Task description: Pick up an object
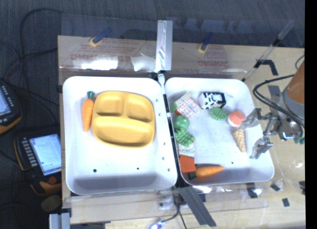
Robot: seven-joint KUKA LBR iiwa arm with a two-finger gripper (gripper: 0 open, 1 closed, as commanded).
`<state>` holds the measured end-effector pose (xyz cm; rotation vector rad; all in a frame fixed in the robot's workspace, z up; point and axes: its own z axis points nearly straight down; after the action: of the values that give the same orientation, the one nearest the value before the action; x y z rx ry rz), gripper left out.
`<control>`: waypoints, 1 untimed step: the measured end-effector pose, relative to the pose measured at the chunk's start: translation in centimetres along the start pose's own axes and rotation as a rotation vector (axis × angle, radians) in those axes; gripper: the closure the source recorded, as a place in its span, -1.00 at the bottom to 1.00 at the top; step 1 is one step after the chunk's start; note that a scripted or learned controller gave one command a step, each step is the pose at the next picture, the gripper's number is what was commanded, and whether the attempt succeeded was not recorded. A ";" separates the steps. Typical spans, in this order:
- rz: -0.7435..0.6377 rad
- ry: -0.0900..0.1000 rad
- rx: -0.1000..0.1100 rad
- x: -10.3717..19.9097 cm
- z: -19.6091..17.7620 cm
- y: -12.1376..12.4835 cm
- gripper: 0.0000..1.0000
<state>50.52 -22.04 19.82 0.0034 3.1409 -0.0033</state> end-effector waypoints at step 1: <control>0.001 -0.014 0.007 -3.0 10.7 -0.4 -1.00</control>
<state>53.52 -22.51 9.08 0.0043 3.1265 -0.0138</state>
